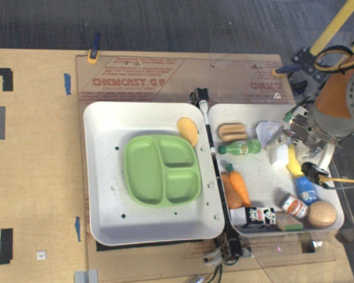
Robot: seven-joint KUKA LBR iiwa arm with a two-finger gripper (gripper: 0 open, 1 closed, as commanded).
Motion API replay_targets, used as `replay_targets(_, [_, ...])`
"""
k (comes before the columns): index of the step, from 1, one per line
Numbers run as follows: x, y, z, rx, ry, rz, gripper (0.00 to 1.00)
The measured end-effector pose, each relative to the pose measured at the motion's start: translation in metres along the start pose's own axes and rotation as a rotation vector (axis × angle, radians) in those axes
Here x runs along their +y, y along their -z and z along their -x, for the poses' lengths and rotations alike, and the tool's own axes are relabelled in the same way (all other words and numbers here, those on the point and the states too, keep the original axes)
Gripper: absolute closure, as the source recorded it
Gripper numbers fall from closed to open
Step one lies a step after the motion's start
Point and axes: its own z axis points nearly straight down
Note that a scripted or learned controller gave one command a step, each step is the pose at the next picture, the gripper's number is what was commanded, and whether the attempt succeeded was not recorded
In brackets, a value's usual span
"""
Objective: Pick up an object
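The pincer (285,139) hangs low at the right bin's (265,198) upper right, among clutter; its state cannot be told. A descent should be centred on 1 isolated item. The nearest candidate, a yellow banana-like toy (293,164), lies just below it, slim and curved.

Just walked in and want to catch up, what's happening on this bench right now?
A grey robot arm with an orange band reaches in over the right white bin, which holds toy food: an orange carrot, a green bottle, a hot dog. Its gripper sits low near a yellow banana-shaped toy. Nothing is visibly lifted yet. The left white bin holds a green divided plate.
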Motion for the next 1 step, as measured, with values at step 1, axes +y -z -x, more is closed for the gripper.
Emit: replay_targets(1, [-0.0337, 0.0005, 0.0120, -0.006, -0.106, 0.012, 0.00])
